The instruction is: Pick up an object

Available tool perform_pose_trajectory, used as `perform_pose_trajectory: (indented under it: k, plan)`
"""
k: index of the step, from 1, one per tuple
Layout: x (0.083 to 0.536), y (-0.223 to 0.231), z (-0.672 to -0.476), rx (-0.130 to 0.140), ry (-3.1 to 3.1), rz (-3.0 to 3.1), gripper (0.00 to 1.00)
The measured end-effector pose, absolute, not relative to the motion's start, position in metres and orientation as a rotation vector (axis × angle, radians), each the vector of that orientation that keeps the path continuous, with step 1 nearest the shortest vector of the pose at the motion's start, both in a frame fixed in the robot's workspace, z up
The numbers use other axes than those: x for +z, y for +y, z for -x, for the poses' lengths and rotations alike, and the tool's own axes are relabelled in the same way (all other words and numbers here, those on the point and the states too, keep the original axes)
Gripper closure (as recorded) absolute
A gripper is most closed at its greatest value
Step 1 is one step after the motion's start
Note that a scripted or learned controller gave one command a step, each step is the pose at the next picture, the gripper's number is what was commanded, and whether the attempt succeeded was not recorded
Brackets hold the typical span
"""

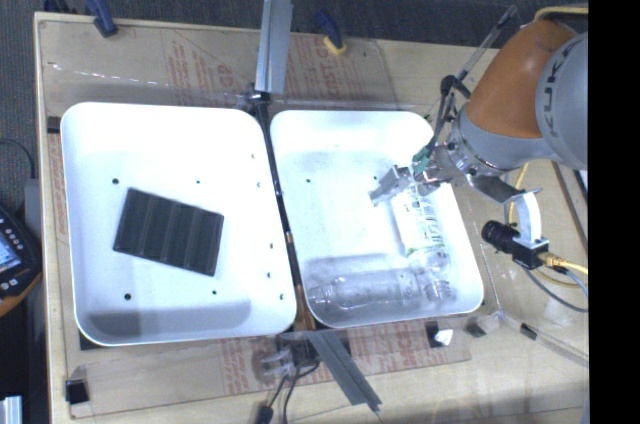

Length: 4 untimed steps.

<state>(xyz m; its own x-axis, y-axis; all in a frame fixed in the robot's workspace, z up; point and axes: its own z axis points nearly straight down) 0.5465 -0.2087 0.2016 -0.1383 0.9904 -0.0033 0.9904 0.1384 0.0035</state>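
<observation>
A wooden counter [150, 62] was seen from above at a slant, and it carried two shallow white bins set side by side, their inner walls almost touching. The left bin [90, 137] held one thing: a flat, dark, ribbed rectangular pad [168, 231], which lay tilted a little on the bin floor, left of the middle and clear of the walls.

The right bin [330, 137] held two clear plastic bottles. One clear bottle [372, 289] lay on its side along the near wall, running left to right. A second bottle with a white label [421, 224] lay near the right wall, pointing from the far side toward the near side, and its lower end came close to the first bottle.

The grey arm [535, 97], with its orange band, reached in from the right, over the far right corner of the right bin. Its end effector [400, 180] hung just beyond the upper end of the labelled bottle, at or very near it. The metal parts there were small and blurred against the white floor, so it could not be told how wide the end effector stood, nor whether it touched the bottle. Nothing was seen clearly between its parts.

Blue clamps [100, 12] sat on the far edge of the counter.
</observation>
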Motion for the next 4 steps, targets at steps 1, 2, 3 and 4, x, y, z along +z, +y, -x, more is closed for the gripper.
perform_pose_trajectory:
  k: [1, 2, 3, 4]
  plan:
    - [0.197, -0.208, -0.545, -0.002, 2.373, -2.062, 0.0]
    - [0.197, -0.209, -0.545, -0.002, 2.373, -2.062, 0.0]
    - [0.197, -0.209, -0.545, -0.002, 2.373, -2.062, 0.0]
    - [0.217, -0.211, -0.526, -0.002, 2.201, -2.241, 0.0]
